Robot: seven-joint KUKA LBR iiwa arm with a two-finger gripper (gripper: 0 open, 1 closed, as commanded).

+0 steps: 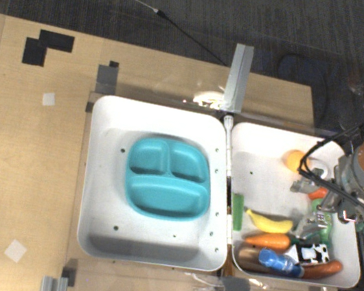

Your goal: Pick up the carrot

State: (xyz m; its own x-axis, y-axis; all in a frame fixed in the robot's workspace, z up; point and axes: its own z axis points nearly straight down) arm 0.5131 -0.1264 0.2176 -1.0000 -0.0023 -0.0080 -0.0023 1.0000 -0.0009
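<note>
Pale wooden bench (16, 175) fills my feed, with the two white bins sitting side by side on it. Nearest the camera, along the right bin's (262, 162) front wall, I see a crowded row: a blue bottle-like item (279, 264) lying on its side, a brown sausage-shaped piece (320, 269) just to its right, and a small black-and-white block (313, 254) touching them from behind. Directly behind that row lies the carrot (267, 240), orange, on its side, pointing across the bin; the yellow banana (269, 222) rests against its far edge, and a flat green strip (237, 210) lies along the dividing wall beside them.

My gripper (316, 221) hangs over the right part of this bin, just beside the carrot's right end but not around it (cabling blurs the fingers, so I cannot tell how they stand). Something green (320, 233) sits under it. Farther back, an orange fruit (294, 160) rests near the bin's far wall. In the left bin (106, 163), a teal divided plate (166, 175) sits in the middle.
</note>
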